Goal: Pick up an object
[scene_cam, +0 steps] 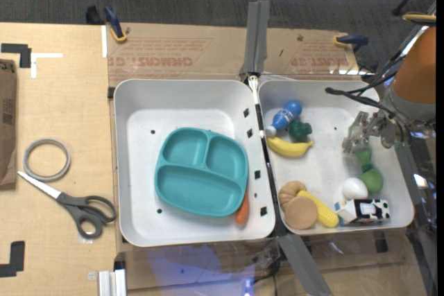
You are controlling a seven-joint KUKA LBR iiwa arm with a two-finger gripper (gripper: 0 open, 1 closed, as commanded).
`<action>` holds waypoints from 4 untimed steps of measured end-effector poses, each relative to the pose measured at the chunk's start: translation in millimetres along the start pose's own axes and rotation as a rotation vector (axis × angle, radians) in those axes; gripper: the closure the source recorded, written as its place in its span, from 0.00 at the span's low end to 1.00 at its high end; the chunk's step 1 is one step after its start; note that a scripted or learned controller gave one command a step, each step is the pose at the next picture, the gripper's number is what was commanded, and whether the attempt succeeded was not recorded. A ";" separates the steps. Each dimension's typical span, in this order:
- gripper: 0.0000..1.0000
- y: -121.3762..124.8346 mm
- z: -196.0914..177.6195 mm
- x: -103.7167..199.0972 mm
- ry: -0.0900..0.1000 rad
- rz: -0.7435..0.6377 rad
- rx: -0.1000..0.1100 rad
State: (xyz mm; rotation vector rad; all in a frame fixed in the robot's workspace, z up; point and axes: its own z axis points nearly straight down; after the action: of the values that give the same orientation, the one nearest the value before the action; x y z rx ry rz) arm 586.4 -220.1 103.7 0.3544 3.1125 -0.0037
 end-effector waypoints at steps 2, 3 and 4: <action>1.00 59.0 -27.1 34.0 0.005 0.208 -0.001; 1.00 26.0 11.1 87.3 0.009 0.623 0.002; 1.00 63.1 11.2 102.5 0.010 0.625 0.001</action>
State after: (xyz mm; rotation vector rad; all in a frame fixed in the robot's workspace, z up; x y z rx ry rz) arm 500.8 -135.5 91.5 1.2978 2.8615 0.0004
